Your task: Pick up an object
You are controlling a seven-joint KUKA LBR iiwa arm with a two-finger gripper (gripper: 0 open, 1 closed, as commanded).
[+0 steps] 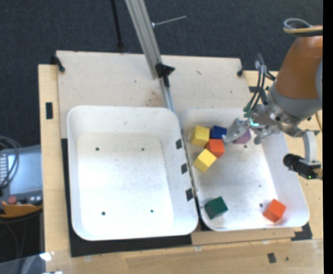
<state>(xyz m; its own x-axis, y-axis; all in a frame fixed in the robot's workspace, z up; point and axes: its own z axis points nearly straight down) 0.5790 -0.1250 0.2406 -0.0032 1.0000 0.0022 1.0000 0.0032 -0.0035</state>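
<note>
Along the table's left side sits the left bin (126,173), bare white with nothing to grasp. Beside it, touching along the middle seam, the right bin (252,207) holds all the blocks. Toward its far left corner is a tight cluster: a yellow cube (200,136), a blue cube (218,132) just beside it, an orange cube (215,147) touching both, and a second yellow block (205,160) tilted just below. Nearer the table's front edge a green cube (216,208) lies by the seam, and an orange block (275,210) sits alone near the bin's front right corner.

At the far right the gripper (243,131) hangs low over the bin's far side, next to the blue cube, with something pale purple (244,136) at its tip. Whether the jaws are wide, narrow or gripping that piece, I cannot tell.

Any block would serve the task. The cluster looks awkward: neighbours leave little room for jaws to straddle one cube. A cleaner attempt would likely be an isolated block, centred between the jaws and squared to its flat faces before closing.
</note>
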